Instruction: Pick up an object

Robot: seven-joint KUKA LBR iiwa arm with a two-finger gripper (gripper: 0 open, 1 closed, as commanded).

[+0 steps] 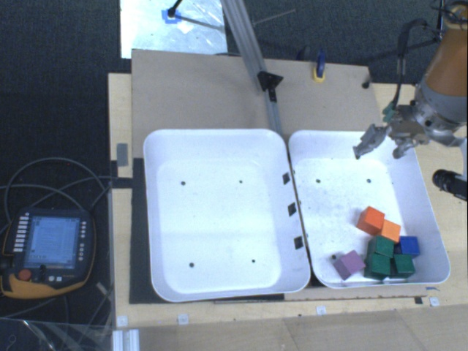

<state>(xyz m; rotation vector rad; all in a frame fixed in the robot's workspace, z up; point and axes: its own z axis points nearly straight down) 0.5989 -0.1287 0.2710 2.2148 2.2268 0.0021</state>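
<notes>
My jaws (383, 145), spread apart and holding nothing, hover at upper right; blocks (382, 244) cluster at lower right.

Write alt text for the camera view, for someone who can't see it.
A robot gripper hovers open over the far edge of the right bin, holding nothing. Orange, green, blue and purple blocks cluster in that bin's near right corner. A teach pendant lies at left.

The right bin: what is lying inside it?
The right bin holds a cluster of blocks at its near right corner: orange, blue, green and purple. Anything beneath the piled blocks is covered.
</notes>
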